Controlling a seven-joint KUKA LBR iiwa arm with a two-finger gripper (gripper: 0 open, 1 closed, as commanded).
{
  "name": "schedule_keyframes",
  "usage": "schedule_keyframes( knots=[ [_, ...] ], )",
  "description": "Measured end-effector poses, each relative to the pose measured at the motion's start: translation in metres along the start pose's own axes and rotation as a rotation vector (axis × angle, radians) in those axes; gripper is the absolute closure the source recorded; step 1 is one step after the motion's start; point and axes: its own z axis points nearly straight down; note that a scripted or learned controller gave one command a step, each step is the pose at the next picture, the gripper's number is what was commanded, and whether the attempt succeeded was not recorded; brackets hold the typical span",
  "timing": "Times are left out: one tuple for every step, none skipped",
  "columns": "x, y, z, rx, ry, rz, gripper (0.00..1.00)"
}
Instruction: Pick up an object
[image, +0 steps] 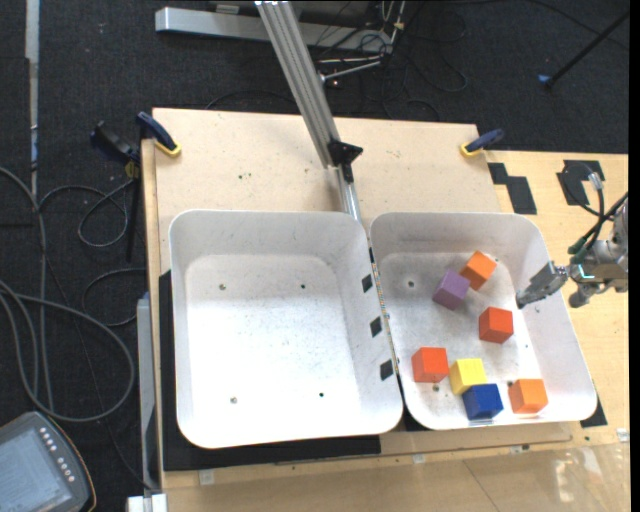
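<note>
**Blocks clustered in the right bin**

The gripper (533, 288) hangs over the right bin (560, 262), near a red block (496, 324). Purple (451, 290), orange (480, 268), yellow (466, 375) and blue (483, 401) blocks lie nearby.

Bins: 2 white, left bin (200, 300) and right bin (560, 350). Blocks: 7 total, all in right bin.
- orange: 2 (481, 267) (528, 395)
- red: 2 (496, 324) (430, 363)
- purple: 1 (452, 290)
- yellow: 1 (466, 375)
- blue: 1 (483, 401)
</note>
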Motion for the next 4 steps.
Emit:
schedule_keyframes(
  knots=[
    [0.0,0.001,-0.002,-0.003,-0.001,0.001,0.0],
    [0.0,0.008,0.044,0.001,0.0,0.002,0.0],
    [-0.001,0.002,0.108,0.003,0.001,0.003,0.0],
    [0.0,0.001,0.161,0.002,0.001,0.002,0.0]
  ],
)
